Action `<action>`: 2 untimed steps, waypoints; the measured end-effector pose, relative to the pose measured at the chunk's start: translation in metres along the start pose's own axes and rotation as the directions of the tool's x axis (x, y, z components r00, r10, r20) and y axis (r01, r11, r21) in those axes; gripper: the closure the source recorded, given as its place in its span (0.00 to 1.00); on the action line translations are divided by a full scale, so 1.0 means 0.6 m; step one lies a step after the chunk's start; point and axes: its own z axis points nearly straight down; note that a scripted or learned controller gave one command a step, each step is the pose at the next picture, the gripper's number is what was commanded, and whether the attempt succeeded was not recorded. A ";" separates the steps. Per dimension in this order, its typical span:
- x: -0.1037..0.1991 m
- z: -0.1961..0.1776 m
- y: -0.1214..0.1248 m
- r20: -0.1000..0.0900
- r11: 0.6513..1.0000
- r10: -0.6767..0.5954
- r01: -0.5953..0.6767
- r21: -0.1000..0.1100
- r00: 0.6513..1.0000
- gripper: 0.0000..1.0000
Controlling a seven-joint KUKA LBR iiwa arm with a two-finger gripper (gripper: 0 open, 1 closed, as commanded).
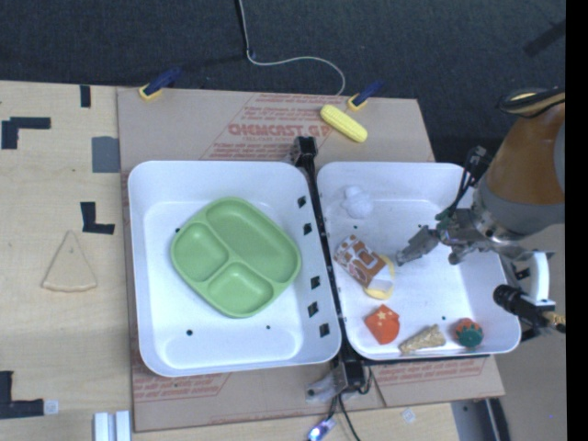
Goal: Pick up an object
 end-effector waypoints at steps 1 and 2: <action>0.096 -0.106 -0.067 0.001 1.000 0.000 0.000 0.003 1.000 0.00; 0.217 -0.212 -0.065 0.001 1.000 -0.004 0.004 -0.004 1.000 0.00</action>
